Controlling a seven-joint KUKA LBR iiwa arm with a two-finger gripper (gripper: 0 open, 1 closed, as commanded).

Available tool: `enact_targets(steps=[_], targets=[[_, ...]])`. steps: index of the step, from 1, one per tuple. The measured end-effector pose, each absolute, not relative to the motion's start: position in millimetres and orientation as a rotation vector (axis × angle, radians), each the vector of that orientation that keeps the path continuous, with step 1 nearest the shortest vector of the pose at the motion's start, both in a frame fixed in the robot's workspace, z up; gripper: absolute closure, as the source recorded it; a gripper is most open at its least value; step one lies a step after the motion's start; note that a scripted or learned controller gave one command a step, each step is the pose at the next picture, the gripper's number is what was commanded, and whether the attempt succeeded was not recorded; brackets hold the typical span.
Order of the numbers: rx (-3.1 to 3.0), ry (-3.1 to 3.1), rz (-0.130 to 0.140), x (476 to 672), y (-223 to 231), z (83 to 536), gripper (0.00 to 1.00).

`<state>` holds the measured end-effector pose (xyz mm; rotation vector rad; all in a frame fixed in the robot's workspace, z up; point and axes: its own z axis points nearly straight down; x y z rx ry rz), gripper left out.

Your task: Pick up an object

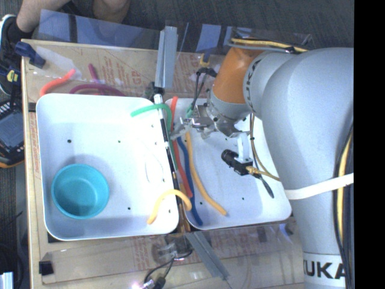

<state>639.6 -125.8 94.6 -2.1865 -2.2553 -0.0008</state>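
Grey arm (pixel 301 119) loomed over the right bin (pixel 264 206), lowering its gripper (pixel 201 122) toward the yellow tube (pixel 204 188) lying there; whether it was spread, I cannot tell.

The wooden bench (pixel 90 59) carries two white bins: the left bin (pixel 45 161) and the right bin (pixel 264 206). Red tubing (pixel 90 88), perhaps loose, lies on the bench beyond the left bin.
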Motion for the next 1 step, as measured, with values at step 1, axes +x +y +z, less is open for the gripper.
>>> enact_targets(steps=[1], targets=[[-2.182, -2.26, 0.0, 640.4, -125.3, 105.6, 1.0]])
